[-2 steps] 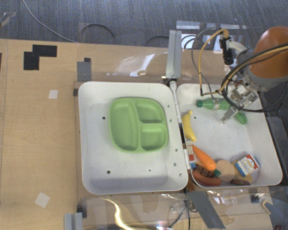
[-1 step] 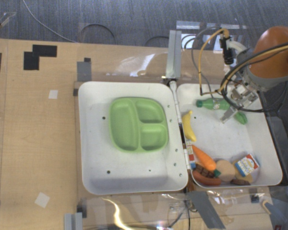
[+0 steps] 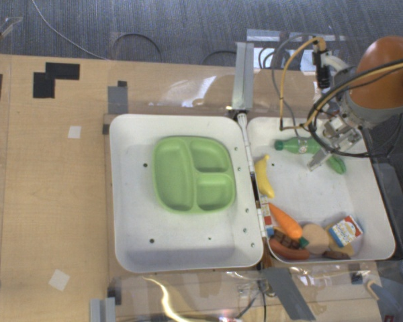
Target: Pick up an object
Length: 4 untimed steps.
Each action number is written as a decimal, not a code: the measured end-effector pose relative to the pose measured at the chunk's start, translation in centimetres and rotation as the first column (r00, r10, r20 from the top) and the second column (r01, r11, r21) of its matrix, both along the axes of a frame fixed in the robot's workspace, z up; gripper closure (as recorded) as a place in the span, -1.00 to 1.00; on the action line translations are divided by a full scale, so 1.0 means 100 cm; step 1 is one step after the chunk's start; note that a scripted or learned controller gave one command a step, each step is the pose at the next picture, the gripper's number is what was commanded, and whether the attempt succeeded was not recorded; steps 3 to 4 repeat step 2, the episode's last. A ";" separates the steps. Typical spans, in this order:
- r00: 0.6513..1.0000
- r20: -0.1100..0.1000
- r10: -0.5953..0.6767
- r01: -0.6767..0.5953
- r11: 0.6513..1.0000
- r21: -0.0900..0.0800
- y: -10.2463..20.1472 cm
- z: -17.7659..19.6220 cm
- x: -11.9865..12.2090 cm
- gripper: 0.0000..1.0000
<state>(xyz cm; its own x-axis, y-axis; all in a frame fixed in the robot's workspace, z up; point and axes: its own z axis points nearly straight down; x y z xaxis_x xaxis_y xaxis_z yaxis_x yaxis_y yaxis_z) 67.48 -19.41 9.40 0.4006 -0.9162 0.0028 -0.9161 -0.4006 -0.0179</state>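
My gripper [image 3: 326,149] hangs over the far part of the right bin [image 3: 379,210], just right of a green bottle [image 3: 290,145] lying on its side. A small green object [image 3: 337,165] lies right under and beside the gripper tip. I cannot tell whether they touch. A yellow banana [image 3: 263,177] lies along the bin's left wall. At the near edge sit an orange carrot [image 3: 286,223], a hot dog [image 3: 289,248], a tan rounded piece [image 3: 315,234] and a small juice carton [image 3: 344,231].
The left bin [image 3: 131,233] holds a green divided plate [image 3: 193,174]. A ridge [image 3: 251,180] separates the two bins. Cables [image 3: 292,66] loop behind the right bin near the arm's orange band [image 3: 388,72].
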 end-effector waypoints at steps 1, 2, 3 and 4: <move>0.997 0.003 -0.079 0.079 0.997 0.000 -0.001 0.000 0.000 -1.00; 0.982 -0.007 0.190 -0.190 0.982 -0.004 0.002 0.000 -0.001 -1.00; 0.982 -0.007 0.190 -0.190 0.982 -0.004 0.002 0.000 -0.001 -1.00; 0.982 -0.007 0.190 -0.190 0.982 -0.004 0.002 0.000 -0.001 -1.00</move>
